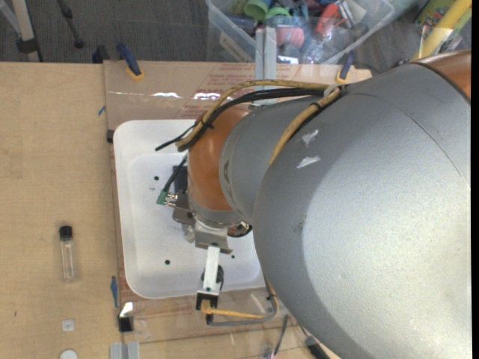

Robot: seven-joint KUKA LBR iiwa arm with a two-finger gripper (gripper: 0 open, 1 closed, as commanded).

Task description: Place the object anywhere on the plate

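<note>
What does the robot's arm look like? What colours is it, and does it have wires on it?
The arm is big, round and smooth, mostly grey. Near its wrist there is a shiny orange band. Black and yellow cables run along the outside of it, over the orange part. At the end sits a grey metal block with a thin white and black piece sticking out.

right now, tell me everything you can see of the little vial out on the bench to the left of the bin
The vial is a small clear tube, glass or plastic by its look, with a dark cap at the end farther from the camera. It lies flat on the bare wooden bench, lengthwise up and down the picture, apart from the white bin. Nothing touches it but the bench. Whether it holds anything cannot be told.
</note>
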